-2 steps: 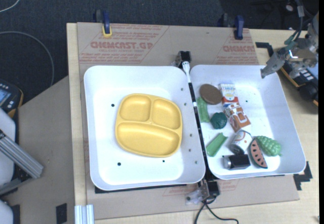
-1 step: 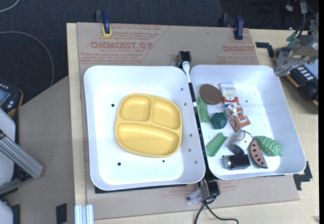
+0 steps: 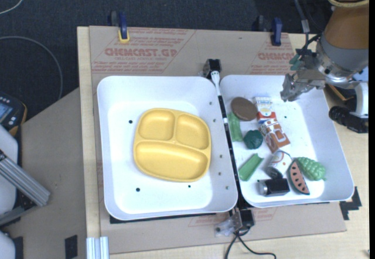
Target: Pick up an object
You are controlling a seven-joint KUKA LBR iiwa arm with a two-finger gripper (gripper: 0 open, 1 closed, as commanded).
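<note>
We see a brown board (image 3: 176, 47) with red lettering covering the bench, clamped at its far edge by two blue clamps (image 3: 122, 23), and on it two white bins side by side; we take the right bin (image 3: 334, 152) as our landmark. The left bin (image 3: 111, 135) touches it along their shared edge and holds a yellow divided plate (image 3: 173, 143) lying flat near its middle. The arm (image 3: 348, 23) comes in above the right bin's far right corner, its orange band uppermost, and its gripper (image 3: 291, 92) hangs over the far part of that bin, just right of the small cartons; nothing sits between its fingers, and we cannot tell whether they are apart or together. All the small things lie in the right bin's left and near parts. A brown oval disc (image 3: 244, 109) lies toward the far left, with a white carton (image 3: 264, 104) touching its right side and a red-and-white packet (image 3: 273, 133) just nearer than that. A pale green stick (image 3: 235, 129) lies along the left wall, a dark green lump (image 3: 254, 139) beside it, and a second green stick (image 3: 250, 166) lies tilted nearer still. By the near wall we find a black block (image 3: 274, 186), a watermelon slice (image 3: 299, 176) and a bumpy green piece (image 3: 313, 169) touching the slice.
</note>
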